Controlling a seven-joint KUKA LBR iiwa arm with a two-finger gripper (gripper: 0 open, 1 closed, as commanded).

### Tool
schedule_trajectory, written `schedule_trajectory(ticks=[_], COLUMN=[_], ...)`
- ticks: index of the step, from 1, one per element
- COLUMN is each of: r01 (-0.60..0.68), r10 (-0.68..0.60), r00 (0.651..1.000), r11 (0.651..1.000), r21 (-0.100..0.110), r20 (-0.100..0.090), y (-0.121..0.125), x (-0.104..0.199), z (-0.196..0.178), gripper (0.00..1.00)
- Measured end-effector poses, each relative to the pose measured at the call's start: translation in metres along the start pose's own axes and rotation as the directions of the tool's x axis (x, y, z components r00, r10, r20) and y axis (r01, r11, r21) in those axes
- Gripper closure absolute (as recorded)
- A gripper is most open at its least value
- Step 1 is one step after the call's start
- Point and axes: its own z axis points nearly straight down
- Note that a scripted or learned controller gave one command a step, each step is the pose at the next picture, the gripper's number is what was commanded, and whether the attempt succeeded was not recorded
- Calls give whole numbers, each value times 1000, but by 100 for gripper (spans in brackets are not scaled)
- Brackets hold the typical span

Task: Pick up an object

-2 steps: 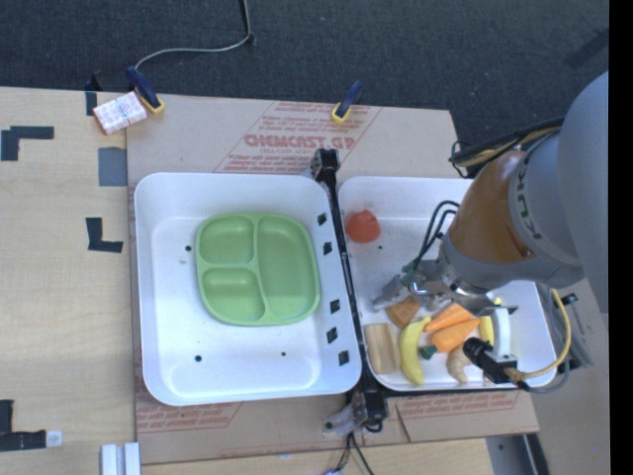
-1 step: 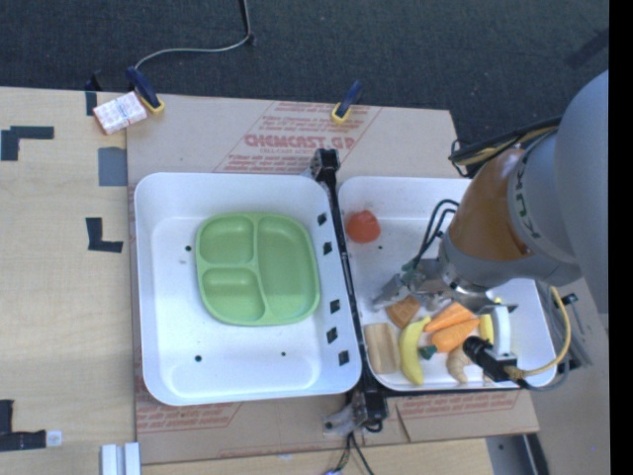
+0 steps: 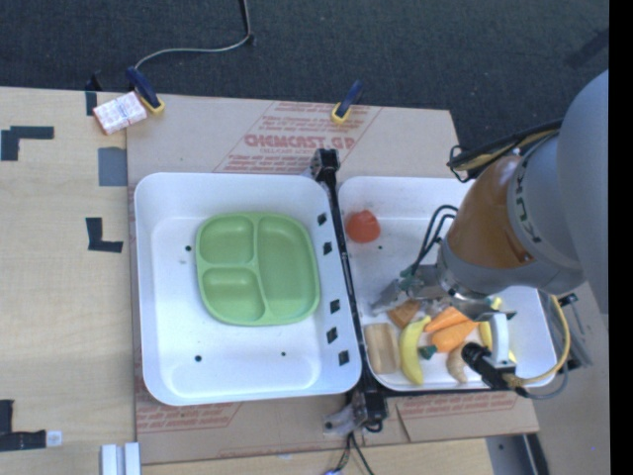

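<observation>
In the right bin point(image 3: 396, 206) a pile of toy food lies near the front: a yellow banana point(image 3: 410, 349), an orange carrot piece point(image 3: 450, 330), a tan bread slice point(image 3: 380, 348) and a brown piece point(image 3: 403, 314). A small red-orange tomato point(image 3: 363, 226) sits alone near the bin's back left. My gripper point(image 3: 420, 287) hangs low over the pile, just above the brown piece and the banana's top end. Its fingers are hard to make out against the wrist and the cables.
The left bin point(image 3: 163, 265) holds a green divided plate point(image 3: 259, 268). A black divider with clips point(image 3: 336, 265) runs between the bins. The arm's bulk covers the right bin's right side. A small box point(image 3: 119, 113) and clamps lie on the cardboard behind the bins.
</observation>
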Motion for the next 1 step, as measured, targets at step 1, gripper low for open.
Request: schedule_trajectory(ticks=[1], r01=[0], r10=[0], r00=[1000], r11=[1000], r21=[7], r20=[-3], y=[22], x=[1], z=[1], gripper=[0])
